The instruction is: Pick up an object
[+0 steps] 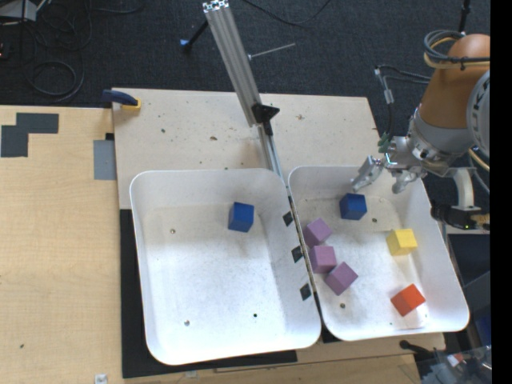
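Observation:
My gripper (382, 179) hangs over the far edge of the right bin (448, 270), fingers spread open with nothing between them. A blue cube (353, 206) lies just below and left of the fingertips, apart from them. Further into the right bin lie three purple cubes (324, 256), a yellow cube (402, 241) and an orange-red cube (409, 300). Another blue cube (241, 216) sits alone in the left bin (160, 294).
A slanted aluminium post (238, 70) rises from the bench behind the divide between the bins. Black clips (297, 254) line that divide. Cables and the arm's body (452, 94) crowd the right side.

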Robot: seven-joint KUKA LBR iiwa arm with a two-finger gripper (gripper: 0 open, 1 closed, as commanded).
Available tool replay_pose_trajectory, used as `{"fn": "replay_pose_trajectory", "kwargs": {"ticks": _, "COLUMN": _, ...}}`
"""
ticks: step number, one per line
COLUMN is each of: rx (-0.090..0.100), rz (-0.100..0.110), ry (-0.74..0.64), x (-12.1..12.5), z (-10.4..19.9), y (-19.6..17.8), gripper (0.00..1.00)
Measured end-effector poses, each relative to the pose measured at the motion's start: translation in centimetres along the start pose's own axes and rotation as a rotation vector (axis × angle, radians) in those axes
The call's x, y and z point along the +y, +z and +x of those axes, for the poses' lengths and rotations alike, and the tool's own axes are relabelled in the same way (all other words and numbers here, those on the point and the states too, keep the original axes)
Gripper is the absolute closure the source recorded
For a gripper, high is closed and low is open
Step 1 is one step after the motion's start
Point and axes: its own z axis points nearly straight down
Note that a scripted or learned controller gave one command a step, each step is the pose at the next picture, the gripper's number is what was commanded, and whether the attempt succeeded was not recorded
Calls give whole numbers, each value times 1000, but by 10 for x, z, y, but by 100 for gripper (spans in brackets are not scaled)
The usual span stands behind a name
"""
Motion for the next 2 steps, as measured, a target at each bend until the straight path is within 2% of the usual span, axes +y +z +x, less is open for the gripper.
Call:
{"fn": "replay_pose_trajectory", "kwargs": {"ticks": 1, "rx": -2, "rz": -5, "ry": -3, "x": 1, "z": 0, "y": -3, "gripper": 0}}
{"fn": "replay_pose_trajectory", "kwargs": {"ticks": 2, "rx": -1, "rz": 1, "ry": 1, "x": 3, "z": -6, "y": 59, "gripper": 0}}
